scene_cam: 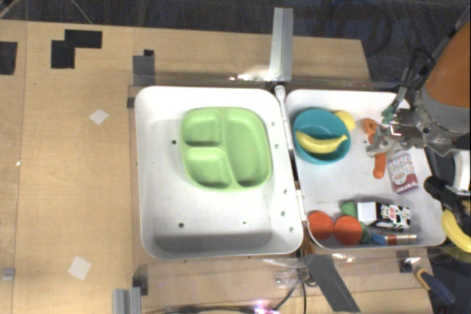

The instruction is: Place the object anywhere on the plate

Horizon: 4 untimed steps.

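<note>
A light green divided plate (pixel 224 147) lies in the middle of the left bin (pixel 158 180). My gripper (pixel 388 132) hangs over the upper right part of the right bin (pixel 331 184), reaching in from the right. It is right above an orange carrot-shaped object (pixel 378 160), whose top end is hidden under the gripper. Whether it touches the object is unclear. A small white and red packet (pixel 402 173) lies just to the right of the carrot.
The right bin also holds a blue bowl (pixel 319 130) with a banana (pixel 321 144), a yellow fruit (pixel 344 118), two red-orange round fruits (pixel 335 226), a green piece (pixel 347 209), a black and white box (pixel 390 214) and a marker (pixel 394 237).
</note>
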Motion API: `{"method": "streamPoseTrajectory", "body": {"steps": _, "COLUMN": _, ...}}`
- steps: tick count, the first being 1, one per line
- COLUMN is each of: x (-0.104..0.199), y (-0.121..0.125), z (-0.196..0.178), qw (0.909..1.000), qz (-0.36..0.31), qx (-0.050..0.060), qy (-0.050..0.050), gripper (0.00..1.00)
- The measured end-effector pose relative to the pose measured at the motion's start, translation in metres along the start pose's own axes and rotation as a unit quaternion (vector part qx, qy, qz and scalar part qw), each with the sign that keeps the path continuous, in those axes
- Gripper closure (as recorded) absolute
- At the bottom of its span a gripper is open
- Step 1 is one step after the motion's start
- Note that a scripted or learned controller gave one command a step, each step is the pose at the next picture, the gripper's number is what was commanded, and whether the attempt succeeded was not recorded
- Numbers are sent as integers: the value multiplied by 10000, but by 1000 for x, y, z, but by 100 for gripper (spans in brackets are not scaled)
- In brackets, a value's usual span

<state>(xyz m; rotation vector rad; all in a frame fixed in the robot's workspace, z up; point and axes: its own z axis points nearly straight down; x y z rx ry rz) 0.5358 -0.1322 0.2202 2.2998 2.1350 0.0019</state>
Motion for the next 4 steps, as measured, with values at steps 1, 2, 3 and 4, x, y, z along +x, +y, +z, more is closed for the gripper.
{"method": "streamPoseTrajectory", "body": {"steps": 1, "x": 45, "y": 71, "z": 67, "qw": 9998, "qz": 214, "qx": 18, "qy": 10, "gripper": 100}}
{"method": "streamPoseTrajectory", "body": {"steps": 2, "x": 112, "y": 126, "z": 34, "qw": 9935, "qz": 1135, "qx": -12, "qy": 14, "gripper": 100}}
{"method": "streamPoseTrajectory", "body": {"steps": 3, "x": 195, "y": 117, "z": 35, "qw": 9984, "qz": 567, "qx": 2, "qy": 19, "gripper": 100}}
{"method": "streamPoseTrajectory", "body": {"steps": 4, "x": 192, "y": 117, "z": 35, "qw": 9983, "qz": 588, "qx": -1, "qy": 10, "gripper": 0}}
